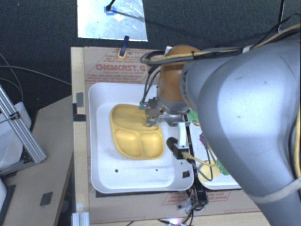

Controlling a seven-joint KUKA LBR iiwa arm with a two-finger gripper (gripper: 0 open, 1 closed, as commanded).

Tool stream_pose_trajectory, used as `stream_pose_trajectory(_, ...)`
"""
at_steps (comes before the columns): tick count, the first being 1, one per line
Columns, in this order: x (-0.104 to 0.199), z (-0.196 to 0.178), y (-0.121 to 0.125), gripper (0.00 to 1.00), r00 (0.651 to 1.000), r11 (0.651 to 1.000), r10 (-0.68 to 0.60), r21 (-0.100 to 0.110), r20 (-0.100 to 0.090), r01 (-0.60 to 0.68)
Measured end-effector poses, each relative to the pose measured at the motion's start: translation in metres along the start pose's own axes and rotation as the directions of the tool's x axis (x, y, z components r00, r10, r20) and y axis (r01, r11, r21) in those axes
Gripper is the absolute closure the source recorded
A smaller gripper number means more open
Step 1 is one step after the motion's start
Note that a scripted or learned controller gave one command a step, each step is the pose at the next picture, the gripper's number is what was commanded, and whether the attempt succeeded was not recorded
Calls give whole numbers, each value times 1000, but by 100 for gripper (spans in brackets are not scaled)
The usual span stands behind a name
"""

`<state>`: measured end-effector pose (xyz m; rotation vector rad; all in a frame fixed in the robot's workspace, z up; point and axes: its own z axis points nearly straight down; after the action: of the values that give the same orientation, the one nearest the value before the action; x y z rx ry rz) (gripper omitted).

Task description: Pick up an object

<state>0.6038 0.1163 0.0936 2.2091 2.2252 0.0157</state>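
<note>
I'm seeing the gripper [151, 118] hovering at the yellow tray's [136, 133] right edge in the left bin [101, 140] — jaw state I can't tell.

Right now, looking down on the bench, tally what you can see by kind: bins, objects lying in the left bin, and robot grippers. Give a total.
White bins: 2, the left bin and the right bin, largely hidden by the arm
Yellow divided dish in the left bin: 1
Gripper: 1
Total: 4
</note>
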Motion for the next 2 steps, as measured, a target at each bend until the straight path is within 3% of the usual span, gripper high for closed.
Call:
stream_pose_trajectory(1,15,-145,53,100,1000,1000,1,-9,0,-1)
stream_pose_trajectory(2,64,16,63,100,1000,1000,0,13,2,0)
